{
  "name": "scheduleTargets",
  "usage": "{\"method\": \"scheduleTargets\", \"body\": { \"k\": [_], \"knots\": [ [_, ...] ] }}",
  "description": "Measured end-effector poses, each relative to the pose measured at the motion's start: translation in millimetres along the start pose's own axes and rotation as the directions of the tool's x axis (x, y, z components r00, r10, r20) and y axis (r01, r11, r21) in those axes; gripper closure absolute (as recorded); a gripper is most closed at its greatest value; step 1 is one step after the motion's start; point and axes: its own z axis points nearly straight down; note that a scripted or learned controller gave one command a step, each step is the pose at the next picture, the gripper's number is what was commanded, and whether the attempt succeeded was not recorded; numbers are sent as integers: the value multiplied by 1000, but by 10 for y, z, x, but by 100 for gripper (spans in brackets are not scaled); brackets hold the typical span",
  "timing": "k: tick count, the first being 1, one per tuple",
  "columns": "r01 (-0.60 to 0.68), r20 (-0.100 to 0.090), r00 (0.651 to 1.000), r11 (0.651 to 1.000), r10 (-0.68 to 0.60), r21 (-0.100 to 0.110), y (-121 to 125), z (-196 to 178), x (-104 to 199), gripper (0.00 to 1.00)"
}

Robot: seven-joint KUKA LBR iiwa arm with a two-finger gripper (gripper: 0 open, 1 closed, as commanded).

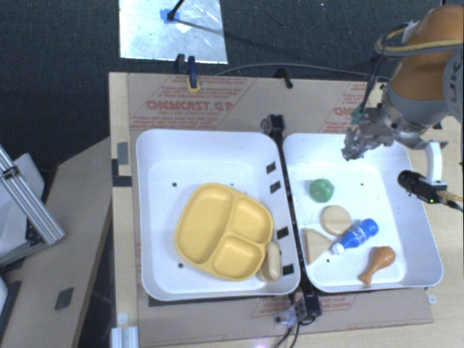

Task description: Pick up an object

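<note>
The right bin (406,209) holds a green ball (321,189), a round tan biscuit (336,218), a blue bottle (355,235) lying on its side, a tan wedge (313,243) and a brown drumstick (378,262). My gripper (354,148) hangs over the bin's far edge, above and to the right of the green ball, with nothing seen between its fingers. The arm's orange band (435,31) is at the upper right.
The left bin (167,165) carries a yellow divided plate (225,230) with a tan bread roll (272,260) beside it. A black clip row (279,187) runs along the divide between the bins. A silver sheet (172,19) lies behind the bench.
</note>
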Motion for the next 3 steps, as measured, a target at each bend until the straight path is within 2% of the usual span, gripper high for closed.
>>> {"method": "scheduleTargets", "body": {
  "k": [2, 3],
  "knots": [
    [-1, 1, 1000, 1000, 1, 0, 318, 141, 919, 100],
    [-1, 0, 1000, 1000, 1, 1, 318, 110, 1391, 100]
  ]
}}
